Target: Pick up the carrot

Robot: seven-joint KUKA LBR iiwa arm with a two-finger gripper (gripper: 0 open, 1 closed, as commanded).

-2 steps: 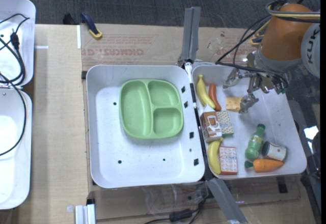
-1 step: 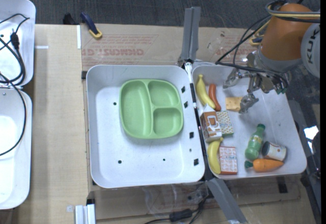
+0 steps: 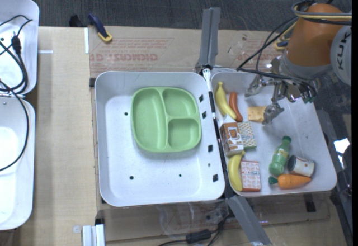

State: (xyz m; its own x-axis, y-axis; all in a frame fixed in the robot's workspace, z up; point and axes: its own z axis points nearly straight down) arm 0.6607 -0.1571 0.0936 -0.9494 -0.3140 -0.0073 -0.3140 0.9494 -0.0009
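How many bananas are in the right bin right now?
2. One banana lies at the bin's far left, beside a red-orange item. The other banana lies at the near left, next to a small box. More could be hidden.

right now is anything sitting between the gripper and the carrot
Yes. The gripper hangs over the far part of the right bin, while the carrot lies at its near edge. The green bottle and a small can lie between them, the can close beside the carrot.
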